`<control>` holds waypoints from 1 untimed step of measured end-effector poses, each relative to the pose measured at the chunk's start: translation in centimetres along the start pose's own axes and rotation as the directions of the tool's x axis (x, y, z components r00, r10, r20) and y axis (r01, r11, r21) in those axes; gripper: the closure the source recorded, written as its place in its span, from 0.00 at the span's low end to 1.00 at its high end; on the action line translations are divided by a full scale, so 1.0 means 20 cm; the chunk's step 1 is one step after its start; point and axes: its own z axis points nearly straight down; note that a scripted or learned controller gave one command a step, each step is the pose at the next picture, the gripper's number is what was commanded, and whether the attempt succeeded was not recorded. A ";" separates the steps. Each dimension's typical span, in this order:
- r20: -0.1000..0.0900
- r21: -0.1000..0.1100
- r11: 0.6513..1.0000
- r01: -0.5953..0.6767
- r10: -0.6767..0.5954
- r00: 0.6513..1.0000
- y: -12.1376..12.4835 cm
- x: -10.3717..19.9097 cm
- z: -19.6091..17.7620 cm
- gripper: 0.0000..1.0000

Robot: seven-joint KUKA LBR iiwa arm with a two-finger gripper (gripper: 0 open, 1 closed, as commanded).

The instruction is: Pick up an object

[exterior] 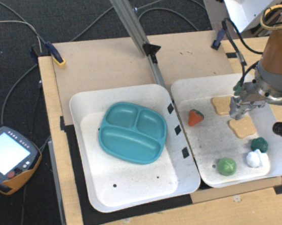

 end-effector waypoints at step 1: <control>-0.003 0.009 1.000 -0.002 0.002 1.000 0.00 0.00 0.04 1.00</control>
